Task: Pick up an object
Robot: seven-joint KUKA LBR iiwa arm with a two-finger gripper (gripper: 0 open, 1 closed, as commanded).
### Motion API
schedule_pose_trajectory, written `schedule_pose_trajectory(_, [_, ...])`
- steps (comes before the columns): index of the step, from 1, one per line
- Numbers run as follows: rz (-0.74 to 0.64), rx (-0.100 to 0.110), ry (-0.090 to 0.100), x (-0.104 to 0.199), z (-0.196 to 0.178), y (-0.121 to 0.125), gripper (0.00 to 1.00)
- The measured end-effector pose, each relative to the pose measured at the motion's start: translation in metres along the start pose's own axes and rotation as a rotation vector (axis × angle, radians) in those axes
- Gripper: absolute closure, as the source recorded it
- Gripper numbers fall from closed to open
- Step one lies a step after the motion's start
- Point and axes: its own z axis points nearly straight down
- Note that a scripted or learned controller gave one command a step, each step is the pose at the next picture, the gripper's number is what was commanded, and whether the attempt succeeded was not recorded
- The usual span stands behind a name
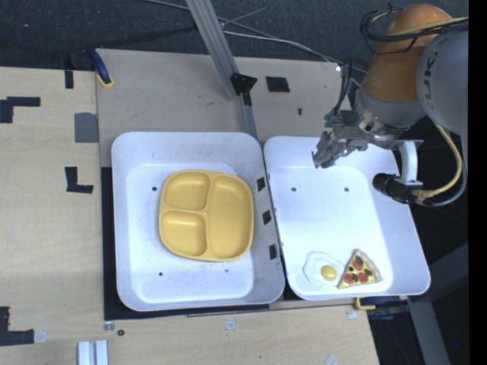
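Observation:
A fried egg toy [320,268] and a pizza slice toy [359,270] lie side by side at the near edge of the right bin [342,204]. A yellow divided plate [206,214] lies in the middle of the left bin [137,226]. My gripper [329,152] hangs over the far edge of the right bin, well away from the two toys. Nothing shows between its fingertips.
A slanted metal pole [217,36] crosses the bench behind the bins. A blue and yellow clip [101,70] lies at the bench's far left corner. Black cables [403,188] hang beside the arm on the right.

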Motion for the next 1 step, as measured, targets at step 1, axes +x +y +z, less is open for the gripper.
schedule_pose_trajectory(1, [-0.001,0.0,0.0,0.0601,0.0075,-0.0192,1.0])
